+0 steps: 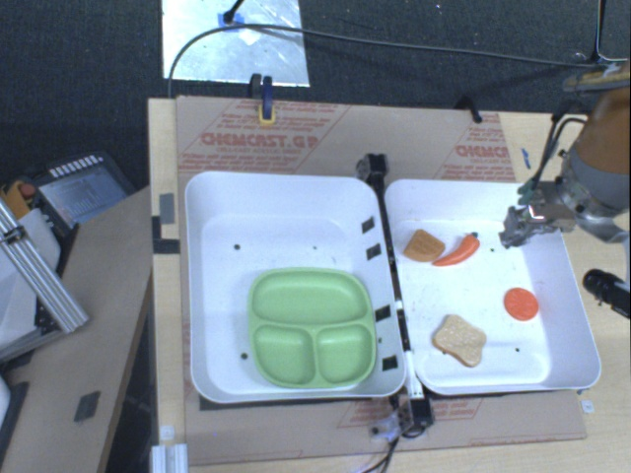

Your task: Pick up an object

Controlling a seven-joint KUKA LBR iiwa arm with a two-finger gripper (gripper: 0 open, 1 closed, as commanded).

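Over the right bin [567, 294], upper right side: gripper [517, 231] hovering, nothing seen in it.

I cannot tell how far the jaws stand apart. I see a red chili pepper [456, 251] beside a brown piece [424, 245], an orange disc [522, 304], and a bread slice [459, 339]. A green divided tray [312, 325] sits in the left bin [212, 264].

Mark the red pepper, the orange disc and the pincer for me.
Curved red toy pepper [456, 252]: camera view, mid-body.
Flat round orange disc [522, 304]: camera view, centre of its face.
Dark metal pincer [516, 231]: camera view, at its tips.
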